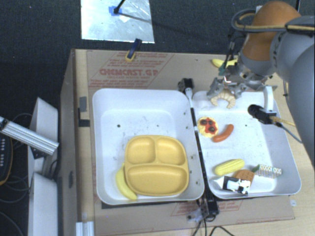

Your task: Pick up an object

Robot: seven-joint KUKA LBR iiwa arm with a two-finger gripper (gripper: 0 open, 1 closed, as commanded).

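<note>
My gripper [227, 90] hangs low over the far left corner of the right bin [281, 146], fingers spread apart. A pale tan croissant [224, 101] lies on the bin floor just below and between the fingertips; nothing is lifted. Further forward in this bin lie a small pizza slice [207, 126], a red sausage [222, 133], a yellow corn cob [229, 166], a brown piece [245, 174], a black-and-white toy [236, 185] and a small striped piece [269, 170].
The left bin [101, 132] holds a yellow divided plate [156, 165] with a banana [123, 183] against its near-left side. A raised divider [195, 132] separates the two bins. The arm fills the top right.
</note>
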